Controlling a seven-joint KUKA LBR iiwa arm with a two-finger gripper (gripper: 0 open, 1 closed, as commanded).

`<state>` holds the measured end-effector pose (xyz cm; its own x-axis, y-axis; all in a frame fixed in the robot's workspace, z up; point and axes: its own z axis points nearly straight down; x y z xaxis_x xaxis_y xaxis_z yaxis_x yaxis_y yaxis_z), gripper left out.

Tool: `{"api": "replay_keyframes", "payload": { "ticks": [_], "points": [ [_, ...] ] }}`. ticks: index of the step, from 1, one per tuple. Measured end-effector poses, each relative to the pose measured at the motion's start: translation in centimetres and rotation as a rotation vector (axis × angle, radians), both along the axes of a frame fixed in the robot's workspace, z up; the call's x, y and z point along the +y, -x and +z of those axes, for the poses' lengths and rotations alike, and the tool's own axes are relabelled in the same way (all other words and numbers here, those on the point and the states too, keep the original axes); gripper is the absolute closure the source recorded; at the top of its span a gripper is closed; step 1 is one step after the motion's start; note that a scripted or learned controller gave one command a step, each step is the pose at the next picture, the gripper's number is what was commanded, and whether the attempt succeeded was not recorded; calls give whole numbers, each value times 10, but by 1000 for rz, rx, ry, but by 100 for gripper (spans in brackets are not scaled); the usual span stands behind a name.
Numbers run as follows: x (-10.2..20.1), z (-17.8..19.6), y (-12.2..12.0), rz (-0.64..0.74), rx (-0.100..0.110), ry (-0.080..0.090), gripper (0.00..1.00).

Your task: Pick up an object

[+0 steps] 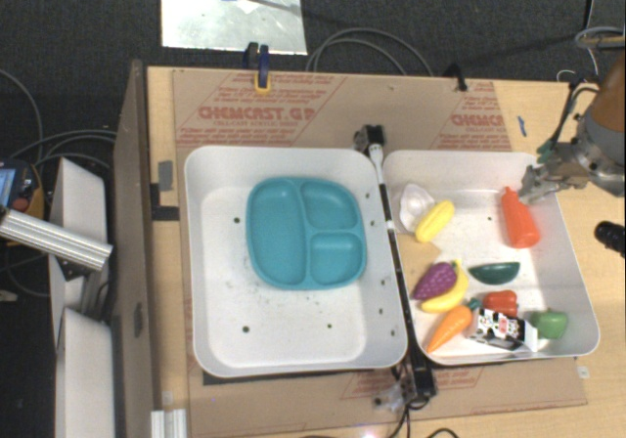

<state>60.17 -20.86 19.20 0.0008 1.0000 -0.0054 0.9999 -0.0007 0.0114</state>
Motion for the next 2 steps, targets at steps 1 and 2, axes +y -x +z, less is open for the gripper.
{"api": "replay_keyframes", "payload": {
  "ticks": [1,2],
  "points": [
    [2,-6,2,1,8,-4,0],
    [2,-88,-15,3,6,-4,0]
  ]
}}
